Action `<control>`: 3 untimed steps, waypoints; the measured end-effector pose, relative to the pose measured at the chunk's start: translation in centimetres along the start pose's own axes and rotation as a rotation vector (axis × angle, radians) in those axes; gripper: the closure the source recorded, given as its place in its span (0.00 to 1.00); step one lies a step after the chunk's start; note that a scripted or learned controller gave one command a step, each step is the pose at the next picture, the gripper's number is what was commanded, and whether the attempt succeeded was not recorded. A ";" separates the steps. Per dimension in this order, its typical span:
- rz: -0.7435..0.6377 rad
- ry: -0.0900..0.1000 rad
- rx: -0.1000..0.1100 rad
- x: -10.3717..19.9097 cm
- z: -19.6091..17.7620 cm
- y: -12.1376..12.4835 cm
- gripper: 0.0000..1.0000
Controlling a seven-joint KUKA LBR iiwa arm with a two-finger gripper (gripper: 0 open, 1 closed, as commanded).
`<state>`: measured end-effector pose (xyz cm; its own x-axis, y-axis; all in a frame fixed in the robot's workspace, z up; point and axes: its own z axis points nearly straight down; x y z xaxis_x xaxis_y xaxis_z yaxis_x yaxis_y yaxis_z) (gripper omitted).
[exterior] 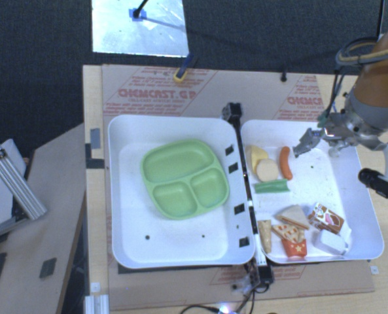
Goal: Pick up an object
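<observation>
Tool (313, 138): upper right of the frame, above the far edge of the right bin; whether it is open or closed cannot be told, and no item is seen in it.
Arm (377, 87): grey with orange band, entering from the right edge.
Right bin (357, 195): white, right centre of the frame; contains the toy food items.
Sausage (285, 163): red-orange, upper left of the right bin, closest item to the tool.
Yellow and tan pieces (262, 163): just left of the sausage.
Green stick (271, 186): below those pieces.
Sandwich wedge (296, 216): lower part of the right bin, with a red fries carton (294, 246) and a small printed box (327, 218) nearby; print unreadable.
Left bin (131, 241): white, holds a green divided tray (184, 178).
Tabletop (158, 93): brown sheet printed "CHEMCAST GP" in red, at upper left and upper right.
</observation>
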<state>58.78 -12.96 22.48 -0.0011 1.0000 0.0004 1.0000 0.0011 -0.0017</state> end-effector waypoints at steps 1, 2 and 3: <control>0.000 0.000 0.002 0.1 6.1 0.6 0.00; 0.000 0.001 0.003 0.3 12.3 0.9 0.00; 0.001 0.000 -0.004 0.3 13.8 1.1 0.00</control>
<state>59.82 -12.67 8.72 -0.0002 1.0000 0.0007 1.0000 0.0002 0.0028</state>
